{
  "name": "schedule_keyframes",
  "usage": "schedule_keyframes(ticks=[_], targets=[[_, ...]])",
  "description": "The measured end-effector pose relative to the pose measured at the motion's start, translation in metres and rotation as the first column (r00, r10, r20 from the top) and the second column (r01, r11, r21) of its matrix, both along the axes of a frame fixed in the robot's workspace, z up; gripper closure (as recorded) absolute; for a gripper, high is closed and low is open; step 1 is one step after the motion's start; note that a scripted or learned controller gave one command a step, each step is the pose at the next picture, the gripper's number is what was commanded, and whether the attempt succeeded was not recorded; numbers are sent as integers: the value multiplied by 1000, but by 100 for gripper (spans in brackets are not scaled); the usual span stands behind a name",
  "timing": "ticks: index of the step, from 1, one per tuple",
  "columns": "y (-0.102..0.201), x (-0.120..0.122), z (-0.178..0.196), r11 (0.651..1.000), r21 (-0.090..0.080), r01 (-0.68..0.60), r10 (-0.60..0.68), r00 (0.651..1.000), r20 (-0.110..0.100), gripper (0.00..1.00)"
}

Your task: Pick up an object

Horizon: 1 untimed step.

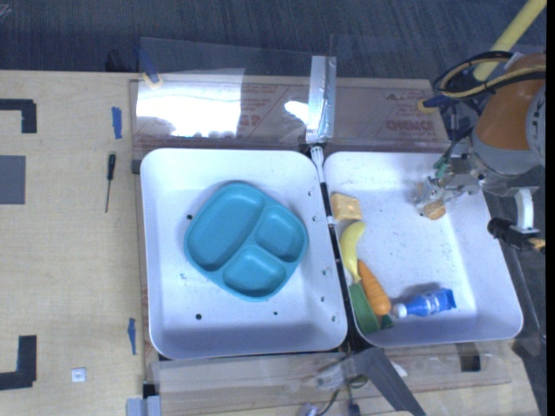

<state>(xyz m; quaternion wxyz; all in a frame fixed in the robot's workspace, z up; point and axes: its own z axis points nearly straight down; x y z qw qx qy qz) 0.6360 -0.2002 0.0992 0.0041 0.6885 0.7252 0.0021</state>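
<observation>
Camera view, starting at the near edge of the surface [61,267]: the right bin [486,319] has most of the stuff piled along its left wall. Nearest is a green piece [362,312] tucked in the near left corner, with a blue and white bottle [425,304] lying on its side just beside it, pointing toward the near right corner. A carrot [375,289] lies on the green piece and runs back toward a yellow banana [349,244], and past that there's a small yellowish block [344,205], all hugging the left wall.

The left bin [165,319] carries a blue divided plate [246,239] about in the middle, three compartments, sitting flat.

Further back, the tool [442,193] sits over the far right part of the right bin, well apart from the pile. There's something small and tan at its tip, but honestly I can't tell whether it's gripping it or what the thing is.
</observation>
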Motion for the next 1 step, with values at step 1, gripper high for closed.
schedule_keyframes(ticks=[1], targets=[[65,-45,106,998,1,-65,65,998,4,100]])
